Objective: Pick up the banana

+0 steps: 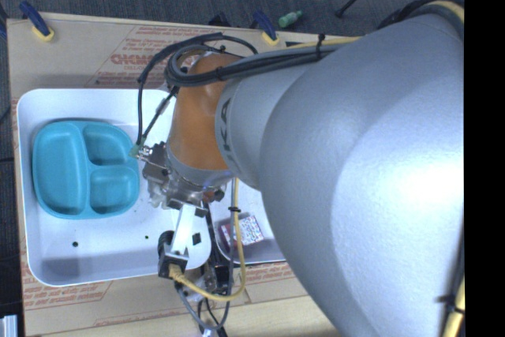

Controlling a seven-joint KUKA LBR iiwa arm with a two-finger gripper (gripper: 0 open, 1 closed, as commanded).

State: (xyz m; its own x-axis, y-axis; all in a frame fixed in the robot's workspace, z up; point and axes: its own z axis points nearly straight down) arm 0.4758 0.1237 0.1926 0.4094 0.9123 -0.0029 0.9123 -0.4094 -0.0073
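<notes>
1. The banana is hidden, so its colour, state and pose cannot be told.
2. The big grey arm (355, 170) with the orange band covers the right side of the desk (79, 59), so where the banana lies cannot be told either.

Arm (347, 170) blocks right side — blue tray (83, 167) left.
</notes>
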